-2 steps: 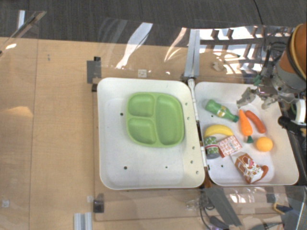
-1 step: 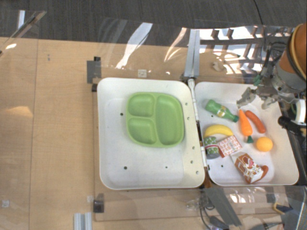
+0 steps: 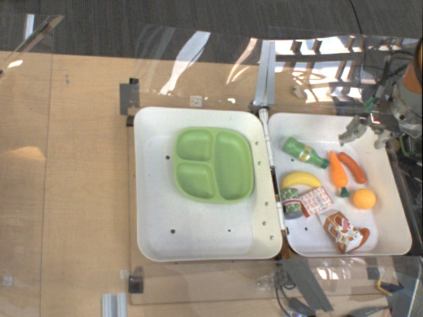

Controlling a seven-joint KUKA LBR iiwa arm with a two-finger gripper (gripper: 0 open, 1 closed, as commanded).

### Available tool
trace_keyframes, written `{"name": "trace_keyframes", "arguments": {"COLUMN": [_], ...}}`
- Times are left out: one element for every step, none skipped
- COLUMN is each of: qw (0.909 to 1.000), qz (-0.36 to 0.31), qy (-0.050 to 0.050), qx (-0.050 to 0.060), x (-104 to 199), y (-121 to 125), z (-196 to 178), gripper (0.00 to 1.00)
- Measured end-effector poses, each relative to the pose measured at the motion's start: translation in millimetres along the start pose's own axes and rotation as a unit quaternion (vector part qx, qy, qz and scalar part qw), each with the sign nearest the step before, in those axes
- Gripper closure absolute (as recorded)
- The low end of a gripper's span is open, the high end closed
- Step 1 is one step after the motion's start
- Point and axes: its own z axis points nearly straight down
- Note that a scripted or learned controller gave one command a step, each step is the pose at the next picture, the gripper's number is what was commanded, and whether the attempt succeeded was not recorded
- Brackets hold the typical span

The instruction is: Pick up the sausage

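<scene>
The sausage [image 3: 355, 166] is a short reddish-orange link lying at a slant in the right bin [image 3: 396, 243], close beside an orange carrot [image 3: 338, 169] on its left. My gripper [image 3: 365, 136] hangs over the bin's far right part, just above and beyond the sausage. It is open; its two grey fingers [image 3: 350, 131] are spread apart with nothing between them. The sausage lies free on the bin floor, apart from the fingers.
The right bin also holds a green bottle [image 3: 305, 152], a banana [image 3: 300, 179], an orange [image 3: 364, 198], a small can [image 3: 291, 205], a pink box [image 3: 316, 200] and a red-brown carton [image 3: 344, 232]. A green divided plate [image 3: 215, 164] lies in the left bin [image 3: 158, 230].
</scene>
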Motion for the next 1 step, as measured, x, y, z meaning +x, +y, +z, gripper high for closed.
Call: {"name": "trace_keyframes", "arguments": {"qw": [1.0000], "qz": [0.000], "qy": [0.000], "qx": [0.000], "x": [0.2], "y": [-0.1], "z": [0.2], "gripper": [0.00]}}
